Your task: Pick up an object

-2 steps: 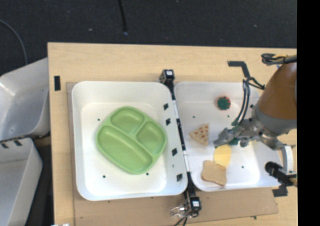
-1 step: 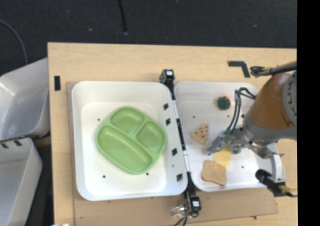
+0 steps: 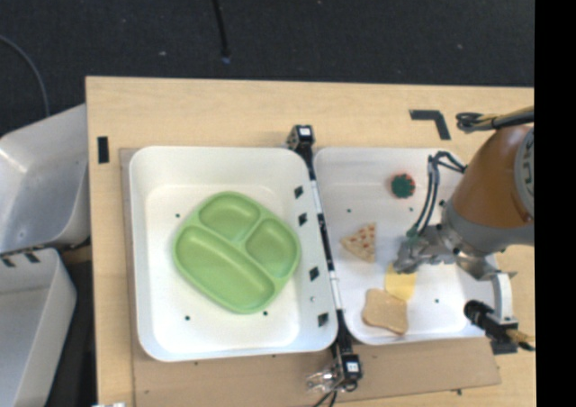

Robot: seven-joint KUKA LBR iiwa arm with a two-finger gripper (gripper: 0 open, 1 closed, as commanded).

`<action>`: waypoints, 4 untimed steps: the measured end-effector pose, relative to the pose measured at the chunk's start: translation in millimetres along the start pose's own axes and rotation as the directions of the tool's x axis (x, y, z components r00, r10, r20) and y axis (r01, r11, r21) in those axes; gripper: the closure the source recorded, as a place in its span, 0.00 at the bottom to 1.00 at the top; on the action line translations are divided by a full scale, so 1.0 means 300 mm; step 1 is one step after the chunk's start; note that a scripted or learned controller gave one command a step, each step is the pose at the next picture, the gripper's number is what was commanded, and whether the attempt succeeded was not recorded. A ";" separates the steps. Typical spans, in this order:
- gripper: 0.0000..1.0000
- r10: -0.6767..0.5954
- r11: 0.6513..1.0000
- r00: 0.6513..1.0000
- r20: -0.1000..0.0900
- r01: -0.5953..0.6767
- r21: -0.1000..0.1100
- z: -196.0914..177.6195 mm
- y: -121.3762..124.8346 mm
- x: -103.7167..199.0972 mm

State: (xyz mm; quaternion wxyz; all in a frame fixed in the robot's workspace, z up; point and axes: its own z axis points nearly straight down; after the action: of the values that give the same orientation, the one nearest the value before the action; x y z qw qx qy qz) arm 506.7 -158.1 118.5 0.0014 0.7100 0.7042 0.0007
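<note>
The right bin (image 3: 360,171) holds a pizza slice (image 3: 360,240), a yellow cheese wedge (image 3: 401,285), a slice of toast (image 3: 385,312) and a small green and red ball (image 3: 401,185). My gripper (image 3: 409,258) reaches down into this bin from the right, right above the cheese wedge's far edge and just right of the pizza slice. The wrist hides how the fingers stand. Nothing is seen held.
The left bin (image 3: 153,189) carries a green divided plate (image 3: 236,250) in its middle. A black-clipped divider (image 3: 317,234) runs between the two bins. The wooden bench (image 3: 225,108) surrounds them, with grey casing at the far left.
</note>
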 end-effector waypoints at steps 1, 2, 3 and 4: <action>1.00 -0.009 1.000 1.000 0.001 0.009 -0.002 -0.143 0.000 0.003; 1.00 -0.011 1.000 1.000 0.002 0.011 -0.004 -0.295 0.023 -0.016; 1.00 -0.011 1.000 1.000 0.001 0.011 -0.002 -0.388 0.028 -0.021; 1.00 -0.015 1.000 1.000 -0.001 0.015 0.001 -0.379 0.074 0.116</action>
State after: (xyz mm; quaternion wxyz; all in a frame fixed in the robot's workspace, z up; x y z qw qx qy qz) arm 528.9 -123.4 232.3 0.0008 0.7048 0.7094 0.0010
